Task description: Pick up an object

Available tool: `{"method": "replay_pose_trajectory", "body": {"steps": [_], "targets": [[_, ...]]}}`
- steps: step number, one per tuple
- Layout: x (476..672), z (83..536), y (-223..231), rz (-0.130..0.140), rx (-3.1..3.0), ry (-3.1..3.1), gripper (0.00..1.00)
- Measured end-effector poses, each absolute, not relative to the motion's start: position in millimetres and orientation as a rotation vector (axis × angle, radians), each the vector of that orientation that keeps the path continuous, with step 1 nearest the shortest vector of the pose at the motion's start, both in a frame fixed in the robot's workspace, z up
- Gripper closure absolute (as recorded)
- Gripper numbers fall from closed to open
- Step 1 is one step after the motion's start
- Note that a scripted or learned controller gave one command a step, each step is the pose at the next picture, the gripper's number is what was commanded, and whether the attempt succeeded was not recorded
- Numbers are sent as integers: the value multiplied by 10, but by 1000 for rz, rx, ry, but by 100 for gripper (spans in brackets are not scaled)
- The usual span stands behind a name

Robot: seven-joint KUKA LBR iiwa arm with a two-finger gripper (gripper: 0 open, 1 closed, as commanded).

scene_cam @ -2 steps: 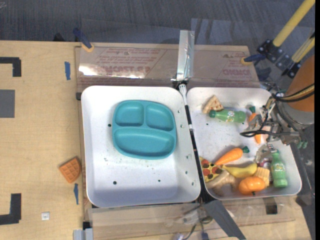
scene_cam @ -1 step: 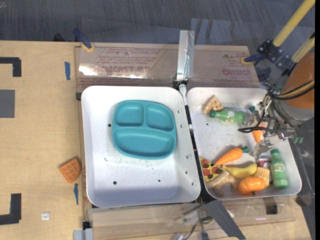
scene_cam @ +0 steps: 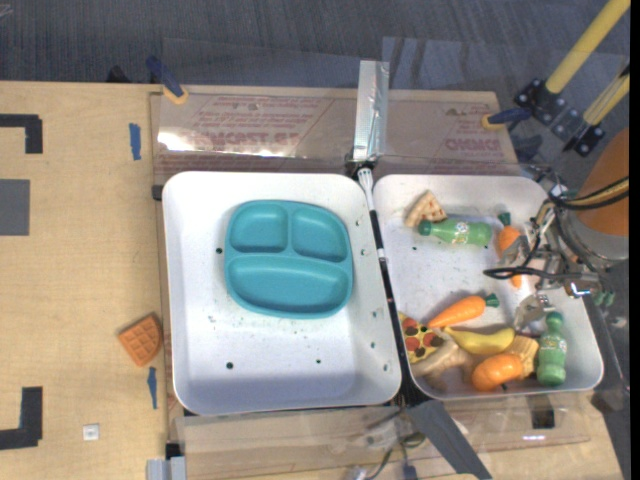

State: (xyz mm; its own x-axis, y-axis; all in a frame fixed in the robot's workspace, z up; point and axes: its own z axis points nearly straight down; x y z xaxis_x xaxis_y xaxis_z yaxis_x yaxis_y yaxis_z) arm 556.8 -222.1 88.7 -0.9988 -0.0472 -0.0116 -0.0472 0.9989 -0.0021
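Observation:
The right bin [scene_cam: 470,190] holds several toy foods: a wedge-shaped slice [scene_cam: 427,208], a green bottle [scene_cam: 458,231], a carrot [scene_cam: 455,313], a banana [scene_cam: 483,341], a pizza slice [scene_cam: 421,338], an orange fruit [scene_cam: 497,370] and a second green bottle [scene_cam: 551,353]. My gripper [scene_cam: 532,310] hangs low over this bin's right side, with cables around its wrist. It is just above the banana's right end and the second green bottle. A small orange piece [scene_cam: 510,238] lies partly behind the gripper's cables.
The left bin [scene_cam: 190,298] carries a teal divided plate [scene_cam: 290,258]. An orange waffle toy [scene_cam: 140,339] lies on the wooden bench to the left of the bins. Yellow poles [scene_cam: 590,33] stand at the back right.

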Motion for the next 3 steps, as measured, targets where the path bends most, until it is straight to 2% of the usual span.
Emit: {"method": "replay_pose_trajectory", "body": {"steps": [1, 2, 3], "targets": [[6278, 876, -2230, -4, -343, 3113, 0], [6320, 1020, -2228, -12, -342, 3099, 100], [6315, 1009, -2225, -11, -343, 3101, 0]]}}
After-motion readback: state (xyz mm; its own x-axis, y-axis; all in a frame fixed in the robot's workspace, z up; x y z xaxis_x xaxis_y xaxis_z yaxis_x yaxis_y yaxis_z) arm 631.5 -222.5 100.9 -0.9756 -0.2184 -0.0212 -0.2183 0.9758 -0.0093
